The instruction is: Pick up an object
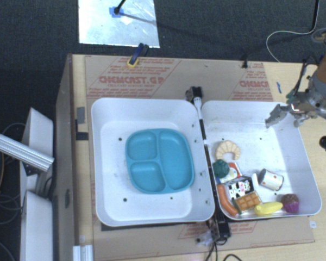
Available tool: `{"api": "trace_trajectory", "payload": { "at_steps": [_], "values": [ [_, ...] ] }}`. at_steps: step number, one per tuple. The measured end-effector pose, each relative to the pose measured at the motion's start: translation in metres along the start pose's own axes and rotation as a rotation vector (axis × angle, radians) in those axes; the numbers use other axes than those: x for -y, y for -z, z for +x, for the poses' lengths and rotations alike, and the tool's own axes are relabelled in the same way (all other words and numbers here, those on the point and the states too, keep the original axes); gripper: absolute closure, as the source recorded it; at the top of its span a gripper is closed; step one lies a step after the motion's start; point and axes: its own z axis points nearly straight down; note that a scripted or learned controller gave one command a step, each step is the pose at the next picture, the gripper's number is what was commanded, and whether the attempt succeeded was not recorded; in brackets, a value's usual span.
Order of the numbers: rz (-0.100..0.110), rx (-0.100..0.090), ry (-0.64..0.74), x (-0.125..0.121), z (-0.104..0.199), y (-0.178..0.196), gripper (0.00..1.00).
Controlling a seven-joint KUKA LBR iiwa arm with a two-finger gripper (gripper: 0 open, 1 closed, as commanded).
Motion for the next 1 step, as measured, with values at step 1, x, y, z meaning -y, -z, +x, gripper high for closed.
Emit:
{"api": "trace_trajectory", "payload": {
  "at_steps": [1],
  "values": [
    [0.003, -0.003, 0.004, -0.0617, 0.0376, -0.0692, 0.00]
  ]
}}
